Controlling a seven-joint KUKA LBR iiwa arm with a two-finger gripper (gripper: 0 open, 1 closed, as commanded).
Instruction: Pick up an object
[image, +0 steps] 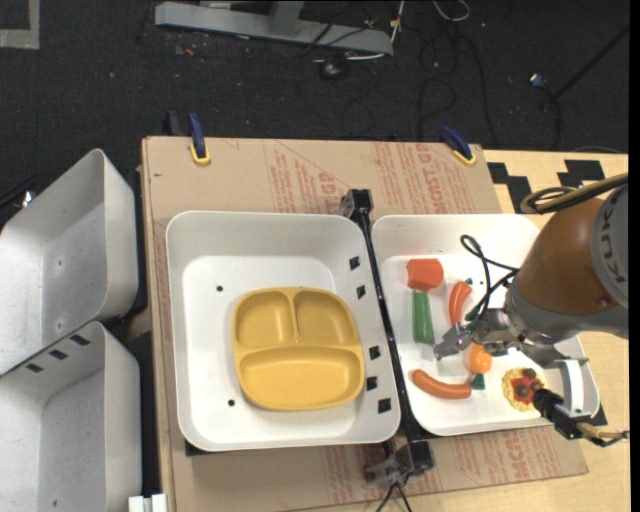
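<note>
Arm: grey iiwa with orange band, reaching in from the right, wrist low over the right bin (395, 235).
Gripper (462, 343): down among the toy food near the middle of the right bin; jaws' state cannot be told from this slant, the wrist hides much of them.
Nearest thing: small orange piece (481, 360), touching or just beside the gripper tip; which, I cannot tell.
Other candidates: green stick (423, 317) lying lengthwise just left of the gripper; slim red-orange pepper (458, 298) beside it; red block (425, 273) toward the far end; sausage (441, 385) at the near side; pizza-like piece (521, 387) near the right wall.
Left bin (190, 300): holds a yellow divided plate (297, 348); no part of this step.
Counter (270, 180): brown board under both bins.
Step in hand (judgement): settling on one thing, likely the orange piece.
Doing it well: centre over one item only; the green stick and pepper crowd close. Close squarely across the narrow side, lift straight up, then check that something sits between the jaws.
Risk: a small rounded piece may squirt out sideways.
</note>
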